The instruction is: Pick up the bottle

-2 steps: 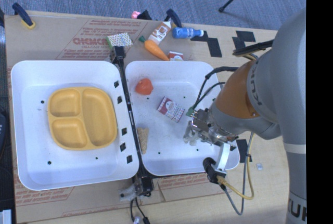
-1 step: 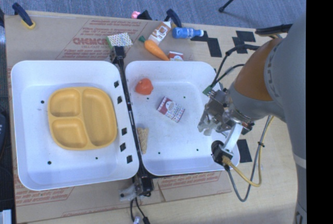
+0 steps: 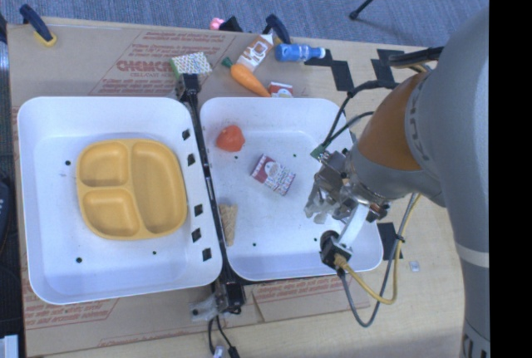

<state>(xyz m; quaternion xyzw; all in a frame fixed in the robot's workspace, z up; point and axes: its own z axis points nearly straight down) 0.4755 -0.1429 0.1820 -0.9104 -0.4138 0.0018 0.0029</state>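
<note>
1. On the left, a yellow divided tray (image 3: 131, 188) sits in the left bin (image 3: 41, 265). The cardboard (image 3: 125, 66) behind it bears red print that looks like "CHEMCO", though I can't read it cleanly.
2. Behind the bins, on the cardboard, lie a toy carrot (image 3: 248, 80), an orange-and-white bottle (image 3: 254, 53) and a small blue bottle (image 3: 297, 53), both on their sides. The labels are too small to read.
3. Either bottle looks like light, stiff, smooth plastic, apt to roll; I'd grip across the body, not the cap.
4. The right bin (image 3: 249, 263) holds a red lump (image 3: 230, 138), a red-and-white packet (image 3: 273, 174) and a tan wafer-like piece (image 3: 227, 223).
5. The gripper (image 3: 324, 203) hangs over that bin's right side, well apart from both bottles; I cannot tell how it stands.
</note>
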